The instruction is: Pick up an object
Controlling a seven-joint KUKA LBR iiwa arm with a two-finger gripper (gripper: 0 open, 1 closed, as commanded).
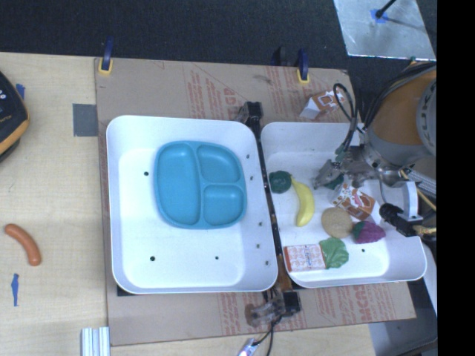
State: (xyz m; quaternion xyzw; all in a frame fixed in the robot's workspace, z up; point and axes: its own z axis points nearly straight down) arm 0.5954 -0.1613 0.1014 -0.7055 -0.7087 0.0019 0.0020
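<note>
Around the banana (303,202), the right bin (297,143) is crowded: green ball (280,182) left, potato (335,222) right; bare floor lies above it.

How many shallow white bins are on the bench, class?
2: the left shallow white bin, holding a blue divided plate, and the right shallow white bin, holding small food items.

The arm (404,121) is cut off at the right, and its end effector (338,170) is too cluttered with cables to read. It partly covers a snack packet (354,201) in the right bin (297,141). At the left edge a black-and-yellow device (9,117) is cut off on the tabletop (52,199).
</note>
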